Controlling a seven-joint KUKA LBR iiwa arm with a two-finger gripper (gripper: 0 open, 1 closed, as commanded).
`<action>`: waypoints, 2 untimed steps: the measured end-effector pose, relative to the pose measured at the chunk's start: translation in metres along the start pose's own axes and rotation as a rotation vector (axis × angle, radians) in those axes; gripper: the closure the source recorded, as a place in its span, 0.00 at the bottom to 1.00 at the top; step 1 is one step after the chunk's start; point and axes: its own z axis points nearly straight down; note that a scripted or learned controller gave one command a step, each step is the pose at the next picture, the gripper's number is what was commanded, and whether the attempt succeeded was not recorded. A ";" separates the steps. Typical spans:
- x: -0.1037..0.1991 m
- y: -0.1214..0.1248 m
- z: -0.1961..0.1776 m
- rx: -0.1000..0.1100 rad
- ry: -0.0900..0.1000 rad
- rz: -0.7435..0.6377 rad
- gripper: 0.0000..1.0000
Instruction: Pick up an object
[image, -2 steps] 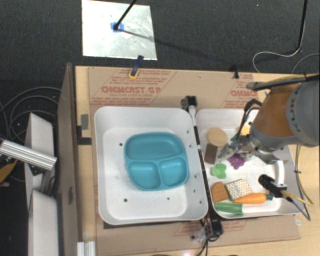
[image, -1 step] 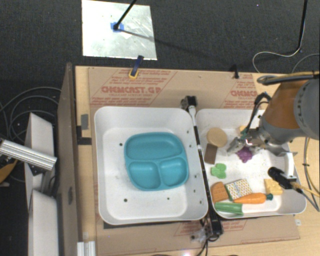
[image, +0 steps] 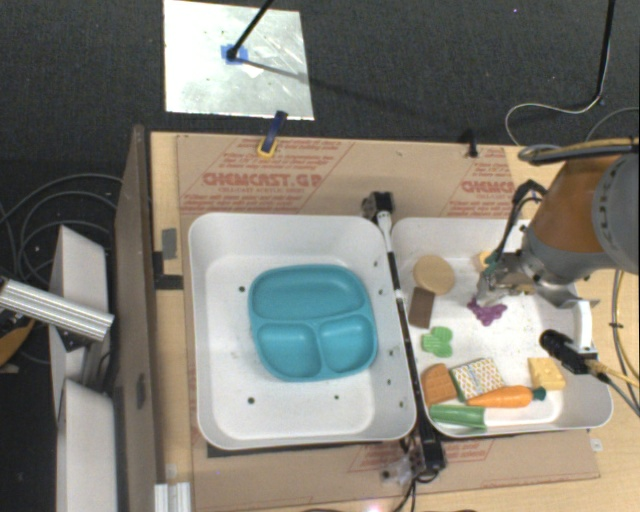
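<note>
Right now my gripper (image: 492, 292) hangs directly over the purple toy (image: 488, 312), nearly touching; whether it's clenched or released, I cannot tell.

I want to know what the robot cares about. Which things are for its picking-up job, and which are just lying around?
For the job: gripper, purple toy, carrot, green toy, round wooden disc, right bin.

Just lying about: blue tray, left bin, cables.
</note>
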 end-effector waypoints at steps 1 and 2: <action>0.000 0.000 0.001 0.001 0.001 0.000 0.00; 0.000 0.001 -0.011 -0.003 0.000 -0.001 1.00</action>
